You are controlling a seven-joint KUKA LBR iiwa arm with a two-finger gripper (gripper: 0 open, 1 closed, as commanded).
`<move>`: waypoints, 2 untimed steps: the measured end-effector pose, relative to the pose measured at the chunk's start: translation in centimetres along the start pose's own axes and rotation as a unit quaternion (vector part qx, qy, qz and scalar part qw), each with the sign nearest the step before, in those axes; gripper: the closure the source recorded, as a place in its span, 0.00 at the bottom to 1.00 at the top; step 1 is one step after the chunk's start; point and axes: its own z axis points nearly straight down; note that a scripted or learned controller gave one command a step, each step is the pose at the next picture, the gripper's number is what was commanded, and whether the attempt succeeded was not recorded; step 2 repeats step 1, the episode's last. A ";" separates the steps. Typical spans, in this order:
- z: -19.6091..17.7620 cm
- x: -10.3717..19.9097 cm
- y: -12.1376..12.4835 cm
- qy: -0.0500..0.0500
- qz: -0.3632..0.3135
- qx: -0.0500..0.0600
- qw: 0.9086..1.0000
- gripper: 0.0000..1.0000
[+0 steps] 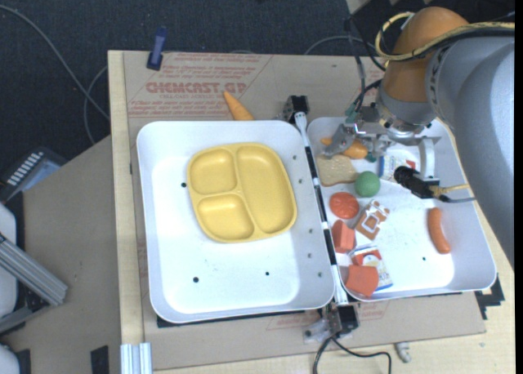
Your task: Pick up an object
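My gripper [365, 137] hangs low over the far left corner of the right bin [466, 270], on the grey arm with its orange band. An orange toy piece [354, 151] lies right under it, partly covered. Just in front of it lie a tan bread slice [335, 170] and a green ball [368, 183]. Nearer the front are a red tomato slice [344, 204], a small orange and white box [373, 220], a red wedge [343, 238] and a red-orange piece [362, 281] on a white packet. A sausage [440, 229] lies at the right side.
The left bin [163, 225] holds a yellow divided plate [242, 191]. An orange carrot [238, 107] lies on the cardboard behind that bin, and a blue object [156, 48] sits at the bench's far left edge.
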 end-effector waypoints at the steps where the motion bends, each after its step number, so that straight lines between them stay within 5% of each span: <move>1: -1.2 -0.2 0.0 -0.002 -0.001 0.001 1.000 1.00; 2: -1.2 -0.2 0.0 -0.002 -0.001 0.001 1.000 1.00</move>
